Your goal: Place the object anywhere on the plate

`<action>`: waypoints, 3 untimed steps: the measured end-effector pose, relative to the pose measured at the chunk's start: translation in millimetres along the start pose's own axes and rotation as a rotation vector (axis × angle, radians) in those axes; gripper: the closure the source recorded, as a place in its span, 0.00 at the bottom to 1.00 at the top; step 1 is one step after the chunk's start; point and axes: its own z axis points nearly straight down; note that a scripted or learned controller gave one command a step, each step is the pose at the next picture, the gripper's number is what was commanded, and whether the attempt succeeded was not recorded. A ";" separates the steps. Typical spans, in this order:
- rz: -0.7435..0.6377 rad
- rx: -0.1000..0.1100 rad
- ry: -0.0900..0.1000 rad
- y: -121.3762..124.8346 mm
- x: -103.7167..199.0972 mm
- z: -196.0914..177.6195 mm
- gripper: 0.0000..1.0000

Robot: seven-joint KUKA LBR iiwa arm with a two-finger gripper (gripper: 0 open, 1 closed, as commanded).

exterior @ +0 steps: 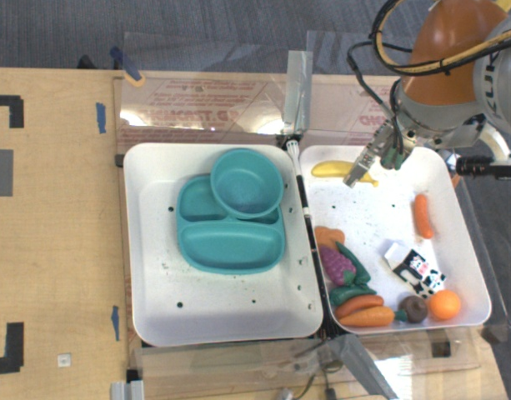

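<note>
My pincer (361, 173) hangs low at 12 o'clock in the right bin (468, 223), tips at the banana (332, 170); I cannot tell whether it is released or clenched. The banana lies on the bin floor by the divider. I judge I should settle squarely over it, grip across its width, then lift clear and carry toward 9 o'clock to the plate (230, 244).
</note>
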 end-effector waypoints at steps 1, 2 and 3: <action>-0.166 -0.004 -0.003 39.1 17.8 -2.2 1.00; -0.495 -0.002 0.003 69.5 65.4 20.2 1.00; -0.495 -0.003 0.002 69.5 65.1 19.6 0.00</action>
